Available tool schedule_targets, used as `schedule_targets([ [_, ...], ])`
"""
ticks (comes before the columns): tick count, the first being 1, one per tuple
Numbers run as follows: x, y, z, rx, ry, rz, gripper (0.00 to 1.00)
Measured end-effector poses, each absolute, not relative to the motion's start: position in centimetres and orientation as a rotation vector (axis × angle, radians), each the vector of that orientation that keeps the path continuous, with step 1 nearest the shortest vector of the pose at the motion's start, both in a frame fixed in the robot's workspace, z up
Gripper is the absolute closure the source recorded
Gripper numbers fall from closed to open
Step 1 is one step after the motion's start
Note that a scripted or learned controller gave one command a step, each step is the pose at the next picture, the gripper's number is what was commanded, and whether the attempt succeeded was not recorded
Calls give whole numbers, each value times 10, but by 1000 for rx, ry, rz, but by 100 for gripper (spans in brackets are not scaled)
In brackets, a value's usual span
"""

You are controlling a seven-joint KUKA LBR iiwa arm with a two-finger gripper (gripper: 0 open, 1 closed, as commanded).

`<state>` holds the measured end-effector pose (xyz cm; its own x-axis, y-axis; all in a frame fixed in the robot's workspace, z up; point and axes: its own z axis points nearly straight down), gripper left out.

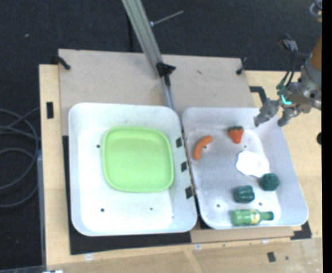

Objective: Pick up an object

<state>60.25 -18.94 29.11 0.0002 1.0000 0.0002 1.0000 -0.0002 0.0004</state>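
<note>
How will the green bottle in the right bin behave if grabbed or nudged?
The green bottle lies on its side near the right bin's front edge, so a sideways nudge would probably roll it. It looks like smooth plastic, possibly slippery. Likely stiff and light.

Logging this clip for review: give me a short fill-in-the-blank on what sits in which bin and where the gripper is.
1. The green plate lies in the ____ bin as the camera sees it.
2. The green bottle lies on its ____ near the right bin's front edge.
3. The gripper hovers at the right bin's far ____ corner.
4. The white cloth lies between the strawberry and the dark green ____.

Missing words: left; side; right; pepper
</note>
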Motion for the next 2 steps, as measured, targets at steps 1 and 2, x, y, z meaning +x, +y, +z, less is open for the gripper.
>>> schedule_targets([
  [1,603,-189,291,2222,2221,1,0],
  [2,602,-180,237,2224,2223,-4,0],
])
